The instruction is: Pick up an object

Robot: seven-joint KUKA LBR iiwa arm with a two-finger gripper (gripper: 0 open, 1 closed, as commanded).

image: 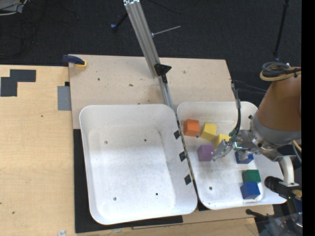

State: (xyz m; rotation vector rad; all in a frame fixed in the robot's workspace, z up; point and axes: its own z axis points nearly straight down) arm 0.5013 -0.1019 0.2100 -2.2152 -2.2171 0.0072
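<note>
The right bin (216, 200) holds several small blocks. An orange block (191, 127) and a yellow block (208, 131) lie near its far left. Just below them sits a purple block (204, 153). A green block (251, 175) and a blue block (250, 190) lie near the front right. Another blue block (244, 157) peeks out under the wrist. My gripper (221, 149) hangs low over the bin, right beside the purple block and a small yellow piece (222, 138). I see nothing between its fingers.
The left bin (133, 166) sits beside the right one, split from it by a rim with black clips (181, 156). A slanted metal post (146, 38) rises behind the bins. The arm's orange band (280, 107) fills the right side.
</note>
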